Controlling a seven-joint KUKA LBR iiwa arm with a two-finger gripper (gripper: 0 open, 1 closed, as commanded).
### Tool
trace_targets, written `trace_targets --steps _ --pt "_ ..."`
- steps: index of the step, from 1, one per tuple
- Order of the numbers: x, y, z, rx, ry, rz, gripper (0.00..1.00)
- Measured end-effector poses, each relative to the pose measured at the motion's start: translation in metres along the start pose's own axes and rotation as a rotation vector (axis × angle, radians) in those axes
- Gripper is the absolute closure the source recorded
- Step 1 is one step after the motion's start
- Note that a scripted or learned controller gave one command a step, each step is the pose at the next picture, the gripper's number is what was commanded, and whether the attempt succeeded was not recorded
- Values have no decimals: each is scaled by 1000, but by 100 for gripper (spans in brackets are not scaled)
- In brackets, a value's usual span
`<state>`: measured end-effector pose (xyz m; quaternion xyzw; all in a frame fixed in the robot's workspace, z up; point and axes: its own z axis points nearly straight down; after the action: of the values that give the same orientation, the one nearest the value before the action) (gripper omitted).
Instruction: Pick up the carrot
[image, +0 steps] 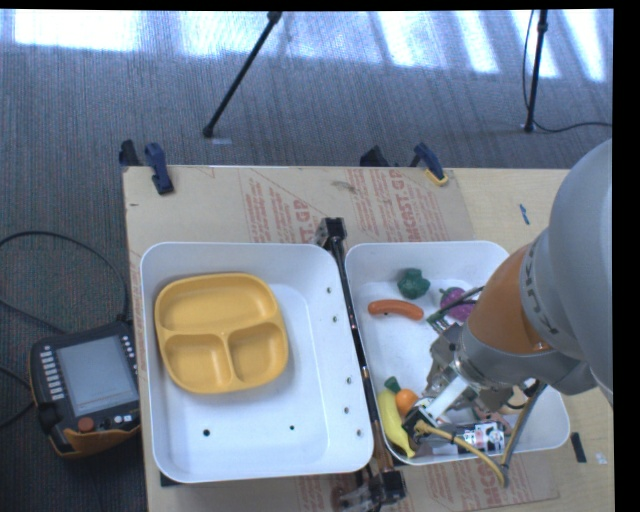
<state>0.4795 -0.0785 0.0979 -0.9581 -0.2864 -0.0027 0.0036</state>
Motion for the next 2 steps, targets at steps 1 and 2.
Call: trace_targets --steps 1,2 --pt "-5 0 11 -3 -7 380 100" --pt "7 6 4 -22 26 376 0"
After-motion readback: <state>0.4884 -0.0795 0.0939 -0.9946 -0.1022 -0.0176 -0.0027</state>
